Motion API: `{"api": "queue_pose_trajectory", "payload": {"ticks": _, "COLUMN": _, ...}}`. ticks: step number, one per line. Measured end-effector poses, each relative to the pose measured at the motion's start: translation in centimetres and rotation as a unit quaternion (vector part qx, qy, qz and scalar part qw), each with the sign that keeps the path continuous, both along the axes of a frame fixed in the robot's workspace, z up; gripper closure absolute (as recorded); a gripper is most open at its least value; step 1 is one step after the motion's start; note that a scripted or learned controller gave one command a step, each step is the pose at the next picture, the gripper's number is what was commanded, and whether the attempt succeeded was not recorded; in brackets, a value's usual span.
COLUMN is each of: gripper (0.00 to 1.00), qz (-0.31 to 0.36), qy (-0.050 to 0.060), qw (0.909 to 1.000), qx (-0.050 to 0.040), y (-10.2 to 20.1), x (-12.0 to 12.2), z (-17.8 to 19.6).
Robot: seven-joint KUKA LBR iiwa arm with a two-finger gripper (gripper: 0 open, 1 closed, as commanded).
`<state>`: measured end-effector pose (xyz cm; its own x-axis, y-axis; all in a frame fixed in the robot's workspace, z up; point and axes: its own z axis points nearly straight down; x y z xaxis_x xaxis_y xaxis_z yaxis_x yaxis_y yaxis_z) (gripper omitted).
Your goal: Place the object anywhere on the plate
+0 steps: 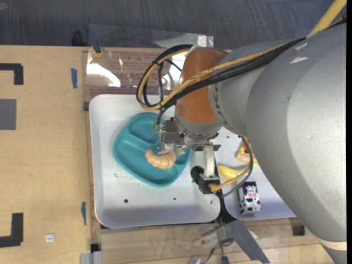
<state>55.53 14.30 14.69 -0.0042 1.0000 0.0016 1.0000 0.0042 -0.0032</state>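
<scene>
A grey arm (286,120) with an orange band (197,87) reaches in from the right of the frame over a pale wooden worktop (38,147) marked with black and blue tape. Its hand (169,143) hangs above a teal plate (132,147) in the left white bin (110,197), centre frame; whether it is spread or pressed together cannot be told. A tan croissant (160,159) lies on the plate, just below the hand. In the right bin, lower right, sit a small black-and-white cow toy (249,197) and a yellow object (234,172). Dark carpet (165,4) fills the top of the frame.
</scene>
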Motion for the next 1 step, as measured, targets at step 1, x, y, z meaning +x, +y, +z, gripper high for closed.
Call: {"api": "queue_pose_trajectory", "payload": {"ticks": 1, "gripper": 0.00, "qz": -0.001, "qy": 0.001, "qw": 1.0000, "qx": -0.0008, "y": -0.10, "x": -0.04, "z": -0.13}}
